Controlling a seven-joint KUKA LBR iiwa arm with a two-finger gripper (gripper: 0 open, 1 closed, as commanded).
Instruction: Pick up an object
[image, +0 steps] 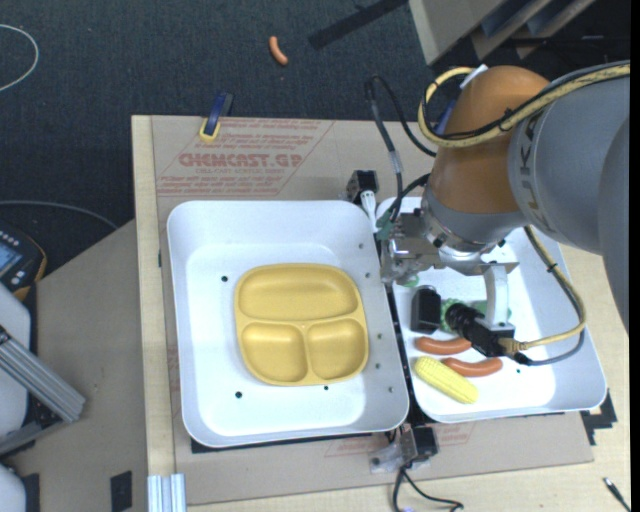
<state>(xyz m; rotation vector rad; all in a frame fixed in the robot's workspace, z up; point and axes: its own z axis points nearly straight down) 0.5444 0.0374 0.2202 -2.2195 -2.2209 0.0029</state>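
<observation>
The right bin (570, 330) holds a yellow corn cob (445, 380) near its front left. Just behind the cob lie two orange-red sausages (441, 345) (477, 366). A green item (463, 307) peeks out behind them, partly covered by the robot's parts. A small black object (427, 308) sits by the bin's left wall. My gripper (405, 260) hangs low over the back left of this bin, above and behind these items, near the wall shared with the left bin. The wrist hides its tips.
The left bin (200, 250) carries a yellow three-compartment plate (300, 322) at its middle. The grey and orange arm (500, 150) covers the back of the right bin. A small orange piece (278, 50) lies on the dark floor beyond the bench.
</observation>
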